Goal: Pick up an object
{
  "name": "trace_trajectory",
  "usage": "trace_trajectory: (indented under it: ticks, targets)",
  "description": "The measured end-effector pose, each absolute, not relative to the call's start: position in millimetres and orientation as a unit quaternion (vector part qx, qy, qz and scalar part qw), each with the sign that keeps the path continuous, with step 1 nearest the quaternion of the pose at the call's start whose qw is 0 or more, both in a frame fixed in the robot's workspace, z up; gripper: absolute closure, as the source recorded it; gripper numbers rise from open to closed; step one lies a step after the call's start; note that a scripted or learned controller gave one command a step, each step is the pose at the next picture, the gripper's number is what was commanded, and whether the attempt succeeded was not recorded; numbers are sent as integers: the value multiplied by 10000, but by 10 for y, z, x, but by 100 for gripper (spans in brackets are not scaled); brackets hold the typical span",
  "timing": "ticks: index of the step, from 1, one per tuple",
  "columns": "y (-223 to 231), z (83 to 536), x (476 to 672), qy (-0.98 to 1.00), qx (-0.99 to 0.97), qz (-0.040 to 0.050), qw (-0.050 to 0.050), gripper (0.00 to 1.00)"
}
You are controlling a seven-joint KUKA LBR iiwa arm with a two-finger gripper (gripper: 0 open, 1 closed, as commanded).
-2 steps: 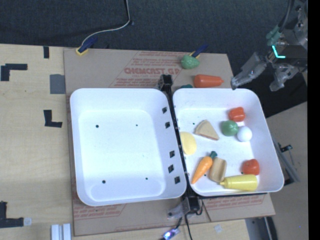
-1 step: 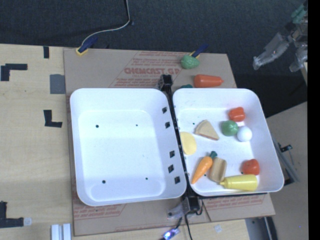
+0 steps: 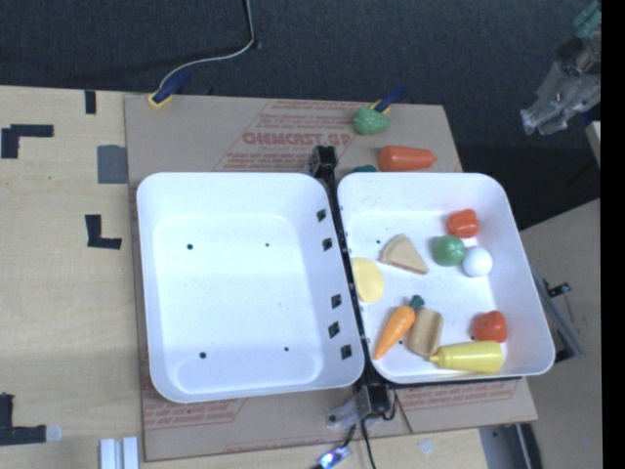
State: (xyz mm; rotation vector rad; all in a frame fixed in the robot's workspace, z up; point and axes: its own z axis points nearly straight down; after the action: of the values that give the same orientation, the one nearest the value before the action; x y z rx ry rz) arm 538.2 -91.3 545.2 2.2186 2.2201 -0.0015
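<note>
The right bin (image 3: 508, 213) holds several toy foods: a red tomato (image 3: 463, 223), a green ball (image 3: 448, 250), a white ball (image 3: 477, 262), a tan wedge (image 3: 402, 254), a yellow disc (image 3: 368, 280), an orange carrot (image 3: 395, 328), a tan block (image 3: 426, 331), a red piece (image 3: 489, 325) and a yellow banana-like piece (image 3: 470, 358). My gripper (image 3: 559, 104) hangs at the upper right, well above and outside the bins, far from every object.
The left bin (image 3: 156, 203) sits beside the right one. On the cardboard behind the bins lie a green piece (image 3: 371, 120) and a red-orange pepper (image 3: 406, 157). A cable with a yellow clip (image 3: 168, 90) runs at the back.
</note>
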Motion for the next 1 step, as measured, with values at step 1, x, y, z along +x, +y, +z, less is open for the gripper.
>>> trace_trajectory:
  ticks: [1]
  targets:
    - [-911,5446,5382,7073,7069,-8,10,0]
